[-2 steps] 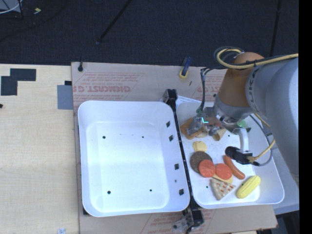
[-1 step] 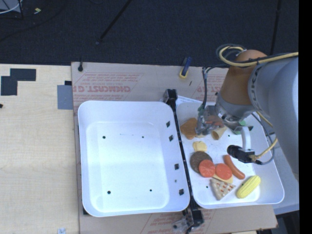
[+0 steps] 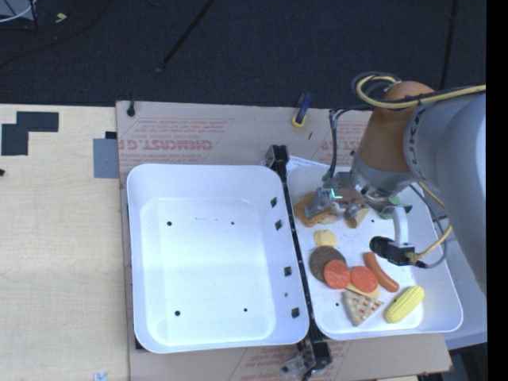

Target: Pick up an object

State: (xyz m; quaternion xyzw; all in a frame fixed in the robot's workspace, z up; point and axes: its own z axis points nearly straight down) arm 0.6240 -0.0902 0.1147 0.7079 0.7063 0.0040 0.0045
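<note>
My gripper is low in the far part of the right bin, over some tan, bread-like food pieces that lie against the bin's left wall. The gripper body hides part of these pieces. In front of it lie a small yellow piece, a dark brown patty, two red tomato slices, an orange sausage, a pizza slice and a yellow corn cob.
The left bin sits beside the right one, with a black divider clip strip between them. The grey arm with its cables reaches in from the right, above the right bin's far corner. Cardboard lies under both bins.
</note>
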